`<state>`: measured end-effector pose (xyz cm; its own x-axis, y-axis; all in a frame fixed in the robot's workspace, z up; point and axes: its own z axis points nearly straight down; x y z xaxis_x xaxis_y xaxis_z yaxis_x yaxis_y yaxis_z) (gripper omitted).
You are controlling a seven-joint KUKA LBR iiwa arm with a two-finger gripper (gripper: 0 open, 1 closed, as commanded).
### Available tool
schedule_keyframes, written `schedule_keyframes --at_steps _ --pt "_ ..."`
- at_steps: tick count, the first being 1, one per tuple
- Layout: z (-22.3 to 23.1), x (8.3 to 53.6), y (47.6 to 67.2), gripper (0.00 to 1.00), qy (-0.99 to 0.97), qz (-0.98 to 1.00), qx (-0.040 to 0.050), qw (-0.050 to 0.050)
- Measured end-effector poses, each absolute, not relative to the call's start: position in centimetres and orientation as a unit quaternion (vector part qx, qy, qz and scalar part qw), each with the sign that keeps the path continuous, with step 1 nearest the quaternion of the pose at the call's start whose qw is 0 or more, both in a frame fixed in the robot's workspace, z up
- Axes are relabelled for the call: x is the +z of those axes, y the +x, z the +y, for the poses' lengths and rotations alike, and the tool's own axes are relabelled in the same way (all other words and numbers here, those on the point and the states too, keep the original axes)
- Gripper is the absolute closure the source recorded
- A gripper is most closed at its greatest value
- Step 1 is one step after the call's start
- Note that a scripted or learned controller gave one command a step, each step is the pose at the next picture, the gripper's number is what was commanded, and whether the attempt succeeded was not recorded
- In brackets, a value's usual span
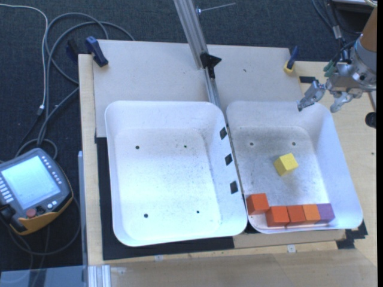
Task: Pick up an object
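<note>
A yellow block [286, 163] lies near the middle of the right bin [335, 154]. Along that bin's front wall sit an orange block [258, 203], a row of orange blocks [293, 213] and a purple block [325, 211]. My gripper [323, 97] hangs above the right bin's far right corner, up and to the right of the yellow block. Its two fingers stand apart with nothing between them.
The left bin [119, 160] lies beside the right one. A metal pole [191, 26] slants up from between the bins at the back. Blue clamps [96, 49] hold the board's far corners. A teach pendant [33, 187] rests off the bench at left.
</note>
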<state>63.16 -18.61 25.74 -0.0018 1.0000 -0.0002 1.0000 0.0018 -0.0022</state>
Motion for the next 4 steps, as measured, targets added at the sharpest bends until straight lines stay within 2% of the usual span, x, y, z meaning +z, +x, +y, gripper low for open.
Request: schedule_keyframes --at_steps 1,2,3,4 --pt "-18.1 13.1 62.8 0.00 -0.707 -0.707 0.0023 0.005" --pt "-14.4 9.7 59.3 0.00 -0.706 -0.708 0.0013 0.004" --pt "-12.1 10.0 56.4 0.00 -0.707 -0.707 0.0005 0.003" --pt "-10.2 9.9 52.5 0.00 -0.707 -0.707 0.0007 0.003"
